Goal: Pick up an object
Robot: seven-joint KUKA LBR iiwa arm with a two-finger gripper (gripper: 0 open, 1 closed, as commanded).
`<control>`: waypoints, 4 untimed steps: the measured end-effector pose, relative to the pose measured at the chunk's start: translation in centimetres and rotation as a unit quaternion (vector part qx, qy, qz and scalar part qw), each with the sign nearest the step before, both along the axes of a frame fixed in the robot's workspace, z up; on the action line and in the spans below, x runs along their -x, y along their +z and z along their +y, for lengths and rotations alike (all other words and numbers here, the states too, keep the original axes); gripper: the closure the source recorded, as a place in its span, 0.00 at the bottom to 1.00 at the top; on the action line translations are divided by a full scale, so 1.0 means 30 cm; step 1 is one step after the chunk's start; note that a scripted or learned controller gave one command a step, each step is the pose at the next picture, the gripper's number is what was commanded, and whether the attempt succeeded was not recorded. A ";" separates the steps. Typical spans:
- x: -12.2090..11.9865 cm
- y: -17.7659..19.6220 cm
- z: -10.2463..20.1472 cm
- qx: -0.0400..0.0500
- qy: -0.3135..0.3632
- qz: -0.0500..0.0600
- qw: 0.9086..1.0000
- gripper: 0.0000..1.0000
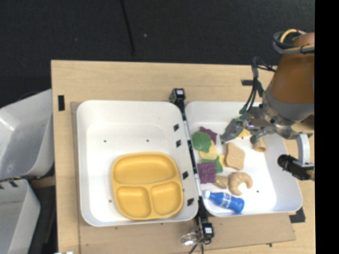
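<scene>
Left bin (95,142): holds one yellow divided plate (147,184), sitting toward the bin's 5 o'clock corner; the rest of its floor is bare white.

Right bin (283,194): toy food clustered along its 9 o'clock wall. Green leafy piece (201,141) with a purple piece (210,133) just at its 1 o'clock; second purple piece (208,170) below; slice of bread (234,156); croissant (239,181); blue bottle (225,201) lying flat near the 6 o'clock rim.

Pincer (244,132) hangs over the right bin at 12 o'clock of the bread, fingers spread, nothing between them.

Open floor in the right bin lies toward 3 to 5 o'clock. Tabletop (137,81) shows a clear strip along its 12 o'clock edge.
</scene>
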State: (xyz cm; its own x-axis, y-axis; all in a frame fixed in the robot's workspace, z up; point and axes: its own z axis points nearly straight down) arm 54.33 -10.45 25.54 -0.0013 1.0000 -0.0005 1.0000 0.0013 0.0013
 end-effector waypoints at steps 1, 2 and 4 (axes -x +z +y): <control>0.164 -0.392 0.003 -0.001 -0.002 0.007 1.000 0.00; 0.113 -0.522 -0.225 0.002 -0.003 0.001 1.000 0.00; 0.177 -0.080 -0.080 0.000 -0.001 0.000 1.000 0.00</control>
